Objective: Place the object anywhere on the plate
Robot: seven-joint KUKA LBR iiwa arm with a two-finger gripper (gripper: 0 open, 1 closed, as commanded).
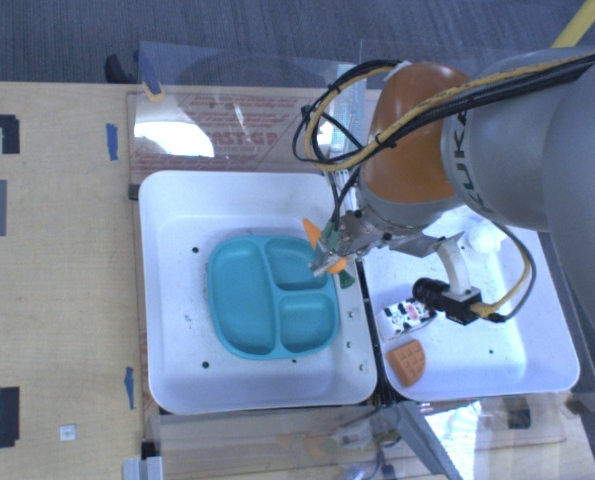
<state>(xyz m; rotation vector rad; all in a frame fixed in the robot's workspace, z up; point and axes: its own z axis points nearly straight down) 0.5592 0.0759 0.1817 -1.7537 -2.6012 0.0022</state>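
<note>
- Arm reaches in from the right; the hand sits over the right rim of the teal plate, which lies in the left bin.
- An orange object, carrot-like, shows at the fingertips, with a green bit just below. It looks pinched in the hand, though the wrist hides most of the contact, so grasp is a judgement.
- Object is at the plate's upper right compartment edge, close to the divider between the bins; cannot tell whether it touches the plate.
- Right bin carries a waffle-like cookie, a small printed packet and a white item near the top.
- Step in hand: setting the object down on the plate.
- To do it well: shift the hand a little left so the object is well inside the rim, not over it; lower until near the plate before letting go, so it doesn't roll off.
- Risk: released at the rim, it may tip into the bin.
</note>
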